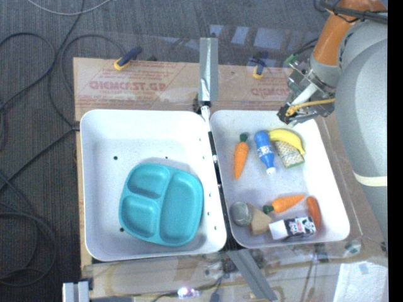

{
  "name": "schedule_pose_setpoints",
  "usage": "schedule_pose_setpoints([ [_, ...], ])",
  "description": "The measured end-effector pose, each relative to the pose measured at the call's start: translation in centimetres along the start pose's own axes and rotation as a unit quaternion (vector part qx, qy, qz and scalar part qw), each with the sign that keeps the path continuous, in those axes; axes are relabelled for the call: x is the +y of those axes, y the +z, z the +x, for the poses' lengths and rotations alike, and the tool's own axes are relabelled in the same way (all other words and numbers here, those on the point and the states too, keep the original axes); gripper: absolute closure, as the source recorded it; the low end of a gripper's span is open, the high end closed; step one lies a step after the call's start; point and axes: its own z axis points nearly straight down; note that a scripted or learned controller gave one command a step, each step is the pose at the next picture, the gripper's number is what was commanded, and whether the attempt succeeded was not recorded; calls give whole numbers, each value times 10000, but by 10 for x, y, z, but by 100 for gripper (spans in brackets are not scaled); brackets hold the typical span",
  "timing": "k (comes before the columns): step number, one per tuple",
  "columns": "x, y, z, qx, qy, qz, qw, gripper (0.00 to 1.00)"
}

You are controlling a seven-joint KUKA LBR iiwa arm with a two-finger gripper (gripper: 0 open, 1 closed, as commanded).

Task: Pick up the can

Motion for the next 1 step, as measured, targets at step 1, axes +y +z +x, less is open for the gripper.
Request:
schedule_pose_setpoints([
  [1,27,-14,-30,0,-784,-6,9969,100],
])
